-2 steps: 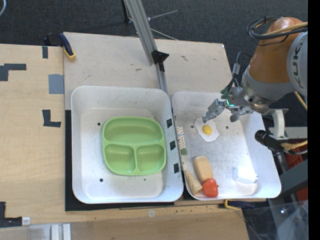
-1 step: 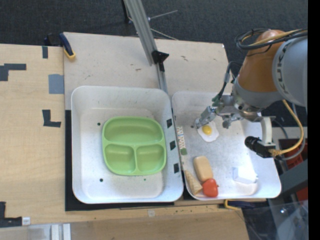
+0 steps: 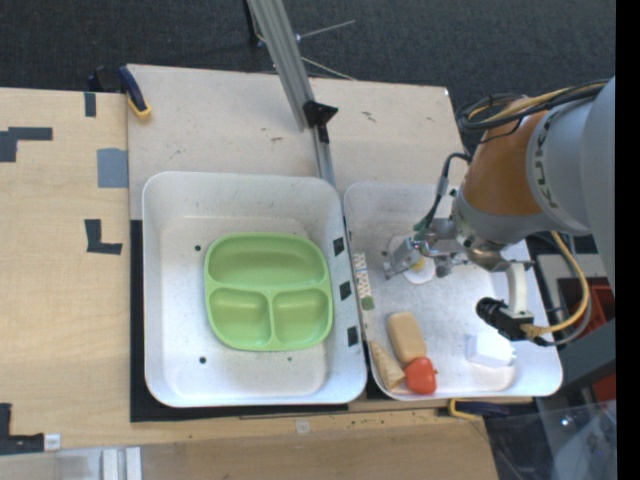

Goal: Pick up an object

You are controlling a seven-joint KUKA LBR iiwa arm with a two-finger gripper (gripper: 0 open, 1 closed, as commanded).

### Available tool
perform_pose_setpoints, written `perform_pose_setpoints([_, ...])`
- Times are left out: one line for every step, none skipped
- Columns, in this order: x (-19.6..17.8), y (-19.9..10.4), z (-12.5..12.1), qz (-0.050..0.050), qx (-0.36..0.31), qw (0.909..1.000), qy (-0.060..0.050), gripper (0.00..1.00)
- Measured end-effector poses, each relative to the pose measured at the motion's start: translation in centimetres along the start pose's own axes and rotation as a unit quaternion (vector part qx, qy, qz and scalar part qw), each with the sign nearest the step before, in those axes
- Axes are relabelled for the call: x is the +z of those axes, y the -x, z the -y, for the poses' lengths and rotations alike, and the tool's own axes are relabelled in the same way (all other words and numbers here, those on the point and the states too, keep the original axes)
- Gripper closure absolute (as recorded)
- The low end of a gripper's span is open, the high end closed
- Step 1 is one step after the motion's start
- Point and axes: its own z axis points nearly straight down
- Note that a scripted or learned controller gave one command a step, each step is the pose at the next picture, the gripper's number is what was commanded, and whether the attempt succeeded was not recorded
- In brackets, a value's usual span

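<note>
Pincer (image 3: 412,256) low in right bin (image 3: 452,208)

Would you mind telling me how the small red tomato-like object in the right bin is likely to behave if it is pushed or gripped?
The red tomato-like object looks round, so it would probably roll when nudged. Its skin appears glossy, so it might slip. It sits against the tan bread-like piece near the bin wall, which could crowd a grasp.
</note>
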Motion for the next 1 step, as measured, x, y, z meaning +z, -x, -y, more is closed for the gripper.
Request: perform_pose_setpoints([4.81,-0.01,-0.06,0.001,0.0,1.0,0.004,0.0])
